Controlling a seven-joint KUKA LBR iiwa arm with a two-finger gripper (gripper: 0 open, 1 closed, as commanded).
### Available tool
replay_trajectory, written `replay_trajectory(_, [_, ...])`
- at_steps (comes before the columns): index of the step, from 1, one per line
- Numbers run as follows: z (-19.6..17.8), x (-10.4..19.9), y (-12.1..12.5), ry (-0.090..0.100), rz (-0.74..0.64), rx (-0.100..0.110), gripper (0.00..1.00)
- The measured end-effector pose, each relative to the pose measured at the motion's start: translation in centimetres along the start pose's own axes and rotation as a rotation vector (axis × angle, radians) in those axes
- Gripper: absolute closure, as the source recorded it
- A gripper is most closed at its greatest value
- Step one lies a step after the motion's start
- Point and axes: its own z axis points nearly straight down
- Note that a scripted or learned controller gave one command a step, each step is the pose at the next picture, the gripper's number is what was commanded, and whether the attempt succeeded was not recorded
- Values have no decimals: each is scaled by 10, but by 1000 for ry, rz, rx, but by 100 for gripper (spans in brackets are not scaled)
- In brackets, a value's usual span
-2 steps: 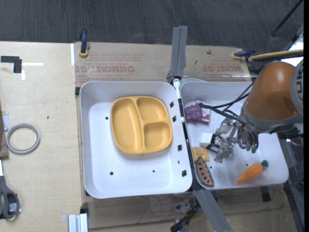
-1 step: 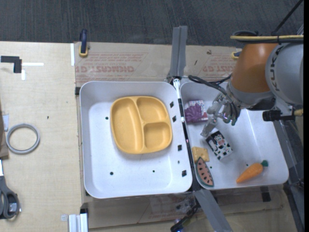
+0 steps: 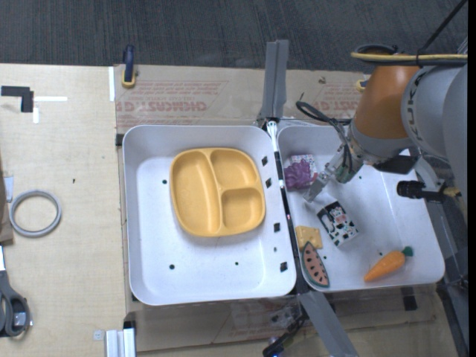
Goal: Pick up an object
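The right bin [image 3: 416, 274] holds several small items. A purple bunch of grapes [image 3: 300, 172] lies at its far left, and a black-and-white patterned block [image 3: 337, 223] sits near the middle. A yellow cracker-like piece [image 3: 309, 236] and a watermelon slice [image 3: 315, 265] lie along the left wall. An orange carrot [image 3: 387, 265] rests at the front right. My gripper [image 3: 320, 186] hangs low over the bin, just right of the grapes and above the patterned block. Nothing is visibly held in it.
In the left bin [image 3: 149, 274] lies a yellow divided plate [image 3: 218, 191]. A raised divider [image 3: 279, 177] separates the two bins. On the bench to the left are a grey ring [image 3: 33, 213] and scissors [image 3: 13, 314]. The arm [image 3: 405, 103] covers the right bin's far corner.
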Motion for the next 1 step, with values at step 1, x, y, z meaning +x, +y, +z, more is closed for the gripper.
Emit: replay_trajectory(1, [-1, 25, -33, 2, 247, 2, 0])
